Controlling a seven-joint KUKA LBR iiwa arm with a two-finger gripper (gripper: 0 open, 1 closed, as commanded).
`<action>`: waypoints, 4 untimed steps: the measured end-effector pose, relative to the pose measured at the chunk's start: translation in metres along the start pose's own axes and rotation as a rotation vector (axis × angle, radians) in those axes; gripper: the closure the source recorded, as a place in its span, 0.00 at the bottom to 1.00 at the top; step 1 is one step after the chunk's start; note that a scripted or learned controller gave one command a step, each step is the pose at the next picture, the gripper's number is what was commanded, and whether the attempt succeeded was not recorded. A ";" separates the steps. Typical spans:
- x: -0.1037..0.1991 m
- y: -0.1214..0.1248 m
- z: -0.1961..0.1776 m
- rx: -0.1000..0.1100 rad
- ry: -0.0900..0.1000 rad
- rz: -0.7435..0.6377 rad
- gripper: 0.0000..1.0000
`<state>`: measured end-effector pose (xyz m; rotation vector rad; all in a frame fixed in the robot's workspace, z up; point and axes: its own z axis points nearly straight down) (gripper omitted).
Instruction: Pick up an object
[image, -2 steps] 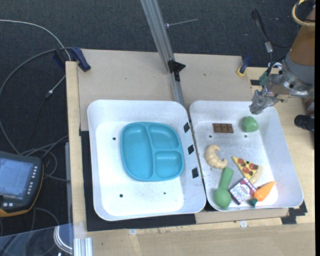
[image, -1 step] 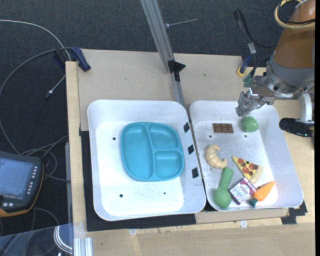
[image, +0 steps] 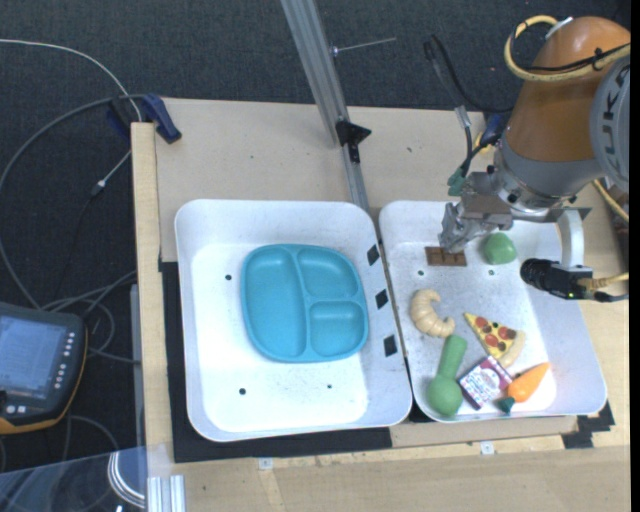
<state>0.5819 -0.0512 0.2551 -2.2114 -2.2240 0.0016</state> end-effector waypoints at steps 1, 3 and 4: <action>0.046 -0.005 0.001 -0.001 0.000 0.001 1.00; 0.146 -0.031 -0.003 -0.001 -0.001 -0.001 1.00; 0.142 -0.030 -0.003 -0.002 -0.002 0.005 0.00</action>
